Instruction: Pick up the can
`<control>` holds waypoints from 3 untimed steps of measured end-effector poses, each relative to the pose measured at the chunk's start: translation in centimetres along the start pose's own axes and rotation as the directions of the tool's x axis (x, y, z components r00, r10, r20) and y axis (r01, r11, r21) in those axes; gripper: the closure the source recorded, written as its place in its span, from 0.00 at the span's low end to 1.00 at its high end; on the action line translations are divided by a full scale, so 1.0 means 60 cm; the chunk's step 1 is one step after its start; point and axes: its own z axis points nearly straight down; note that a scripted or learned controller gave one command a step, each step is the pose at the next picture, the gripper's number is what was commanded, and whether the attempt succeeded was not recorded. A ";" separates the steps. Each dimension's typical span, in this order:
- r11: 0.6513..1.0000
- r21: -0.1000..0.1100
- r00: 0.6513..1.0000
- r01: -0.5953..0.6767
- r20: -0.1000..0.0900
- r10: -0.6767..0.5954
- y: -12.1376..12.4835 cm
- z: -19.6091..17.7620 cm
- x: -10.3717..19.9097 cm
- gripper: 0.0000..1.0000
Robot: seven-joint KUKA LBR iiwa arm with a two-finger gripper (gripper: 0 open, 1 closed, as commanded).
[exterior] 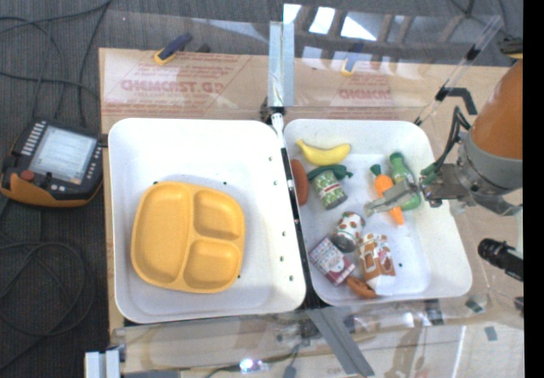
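A small can (330,189) with a green and red label stands in the right bin (442,279), just below a green toy vegetable. A second can (348,230), with a brown-spotted white label, lies tipped with its metal end facing the front. My gripper (393,198) reaches in from the right and hovers low over an orange carrot toy (384,185) and a green bottle (398,169). It is a short way right of the labelled can and above and to the right of the tipped can. Nothing shows held in it.
The right bin also holds a yellow banana (323,151), a red sausage (298,182) by the left wall and snack packets (374,259) at the front. A yellow divided plate (189,236) lies in the left bin (136,143). A teach pendant (53,164) sits off the bench at left.
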 end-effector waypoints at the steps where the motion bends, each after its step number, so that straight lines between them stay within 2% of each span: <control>1: 0.994 0.000 0.994 0.105 0.000 -0.105 0.053 0.174 0.097 0.00; 2: 0.997 -0.007 0.997 -0.076 0.002 0.076 0.058 0.257 0.089 0.00; 3: 0.997 -0.011 0.997 -0.078 0.006 0.078 0.062 0.240 0.084 1.00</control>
